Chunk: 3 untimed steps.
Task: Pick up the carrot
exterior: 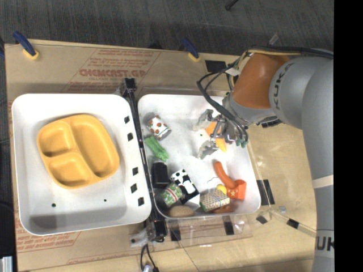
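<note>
Camera view showed the gripper (207,134) fingers spread above the bin (181,103); the carrot (225,175) lay beside, risking a miss.

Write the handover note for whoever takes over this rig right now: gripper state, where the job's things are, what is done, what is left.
Gripper: low inside the right bin, upper right part, fingers spread open with an orange-yellow item between them, not clamped.
Carrot: lying on the right bin's floor, just below the gripper, its lower end against the orange piece near the toy clutter.
Left bin: holds the yellow divided tray.
Done: arm is down in the correct bin.
Left: move over the carrot, close on it, lift it.
</note>
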Each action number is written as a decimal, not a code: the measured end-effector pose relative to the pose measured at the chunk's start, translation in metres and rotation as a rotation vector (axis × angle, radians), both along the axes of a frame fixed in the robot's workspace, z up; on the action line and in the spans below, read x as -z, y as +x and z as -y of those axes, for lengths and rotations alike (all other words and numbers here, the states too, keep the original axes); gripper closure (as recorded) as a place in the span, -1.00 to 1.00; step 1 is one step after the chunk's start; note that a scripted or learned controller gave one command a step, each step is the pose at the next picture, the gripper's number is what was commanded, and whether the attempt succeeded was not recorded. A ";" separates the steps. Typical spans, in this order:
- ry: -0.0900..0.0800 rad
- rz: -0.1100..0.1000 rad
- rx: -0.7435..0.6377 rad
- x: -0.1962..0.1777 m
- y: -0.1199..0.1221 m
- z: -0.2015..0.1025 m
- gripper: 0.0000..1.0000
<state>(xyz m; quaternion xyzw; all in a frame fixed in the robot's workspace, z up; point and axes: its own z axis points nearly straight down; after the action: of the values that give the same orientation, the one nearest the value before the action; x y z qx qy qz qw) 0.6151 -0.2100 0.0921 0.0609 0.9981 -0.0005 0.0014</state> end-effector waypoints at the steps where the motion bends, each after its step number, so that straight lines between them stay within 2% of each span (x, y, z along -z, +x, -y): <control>1: -0.003 0.006 -0.010 -0.013 0.003 -0.002 1.00; 2: 0.001 -0.001 -0.231 0.000 -0.083 -0.001 1.00; 3: -0.002 0.008 -0.320 -0.104 -0.096 -0.061 1.00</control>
<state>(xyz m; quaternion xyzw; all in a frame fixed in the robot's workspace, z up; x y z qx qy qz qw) 0.5187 -0.1488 0.1963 -0.0990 0.9951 -0.0011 0.0055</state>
